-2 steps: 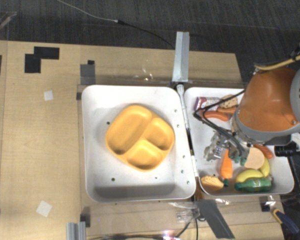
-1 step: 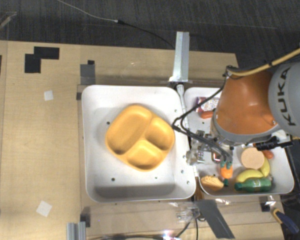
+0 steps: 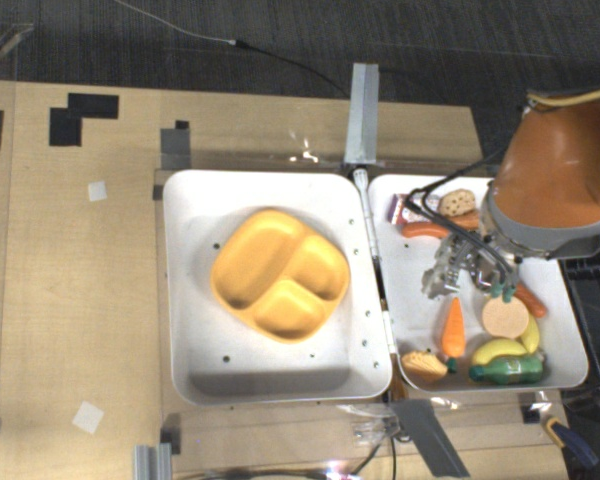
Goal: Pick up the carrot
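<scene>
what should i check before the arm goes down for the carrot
1. Carrot in view and unobstructed from above: ok, it lies in the right bin, pointed end toward the hand.
2. Hand over the carrot: not ok, it sits just off the carrot's tip, toward the far side.
3. Hand free of any object: cannot tell, the metal parts blur together.
4. Room around the carrot: not ok, the round tan slice and the banana lie close on its right.
5. Bread-like piece near the carrot's thick end: cannot tell if they touch.
6. Yellow divided tray out of the path: ok, it is in the left bin.
</scene>
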Controlling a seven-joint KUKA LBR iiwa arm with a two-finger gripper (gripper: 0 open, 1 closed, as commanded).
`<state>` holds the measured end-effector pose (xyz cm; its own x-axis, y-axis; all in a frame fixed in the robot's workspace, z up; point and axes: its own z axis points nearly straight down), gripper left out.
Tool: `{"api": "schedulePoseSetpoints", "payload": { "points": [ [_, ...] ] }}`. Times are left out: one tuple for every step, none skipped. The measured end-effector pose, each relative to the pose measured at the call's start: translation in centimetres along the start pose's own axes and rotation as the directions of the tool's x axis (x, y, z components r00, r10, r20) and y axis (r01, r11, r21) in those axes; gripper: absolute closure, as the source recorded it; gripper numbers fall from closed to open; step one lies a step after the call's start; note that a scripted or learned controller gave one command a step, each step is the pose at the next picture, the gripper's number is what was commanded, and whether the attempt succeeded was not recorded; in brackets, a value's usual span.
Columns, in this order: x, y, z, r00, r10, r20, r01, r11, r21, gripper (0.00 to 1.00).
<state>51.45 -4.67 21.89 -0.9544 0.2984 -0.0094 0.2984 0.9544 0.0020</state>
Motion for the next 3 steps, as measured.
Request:
{"api": "schedulePoseSetpoints", "payload": {
  "points": [
    [-2.5, -4.3, 9.7, 0.948, -0.319, -0.006, 0.319, 0.948, -0.001, 1.0],
    [-2.5, -4.2, 9.7, 0.947, -0.32, -0.004, 0.32, 0.947, -0.001, 0.0],
    [-0.4, -5.0, 12.9, 0.985, -0.174, 0.006, 0.174, 0.985, -0.001, 0.0]
  ]
}}
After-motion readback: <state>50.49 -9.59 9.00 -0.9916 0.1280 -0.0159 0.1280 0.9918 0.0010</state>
